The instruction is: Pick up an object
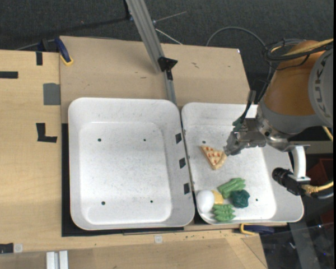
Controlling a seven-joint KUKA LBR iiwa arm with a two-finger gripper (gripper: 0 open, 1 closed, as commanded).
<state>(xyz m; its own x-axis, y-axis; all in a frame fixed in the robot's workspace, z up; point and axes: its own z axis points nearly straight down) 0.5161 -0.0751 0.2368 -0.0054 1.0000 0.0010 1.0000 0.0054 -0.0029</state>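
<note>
My jaws (233, 146) hang just beside the waffle wedge (214, 156), which lies at their lower left in the right bin (213, 114); released or clenched, I cannot tell. It looks light and stiff: pinch its straight edges.
</note>
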